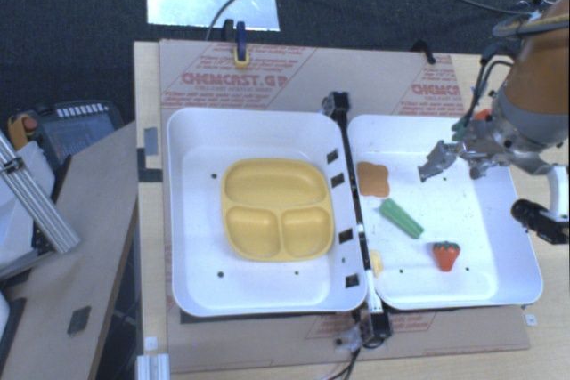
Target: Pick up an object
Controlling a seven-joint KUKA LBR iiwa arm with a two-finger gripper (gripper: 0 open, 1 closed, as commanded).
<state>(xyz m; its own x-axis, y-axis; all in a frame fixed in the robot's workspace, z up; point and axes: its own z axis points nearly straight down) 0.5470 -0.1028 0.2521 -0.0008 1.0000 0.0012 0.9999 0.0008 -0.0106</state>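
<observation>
- Grey two-finger gripper (pixel 437 163) hovers over the right white bin (pixel 517 280), fingers apart, holding nothing
- Below it lie an orange-brown flat piece (pixel 373 180), green stick (pixel 402 218), red strawberry toy (pixel 446 255)
- Yellow divided plastic tray (pixel 275 209) sits in the left white bin (pixel 191 218)

Single fixed camera, mounted above the bench (pixel 294 67) and aimed downward at a slant. Far enough back to take in both white bins whole: left bin (pixel 191 191), right bin (pixel 508 271). Far edge of the bench toward the top of the view, near edge toward the bottom. Arm (pixel 539 93) entering from the right. Dark floor (pixel 71 4) visible beyond the far edge.
</observation>
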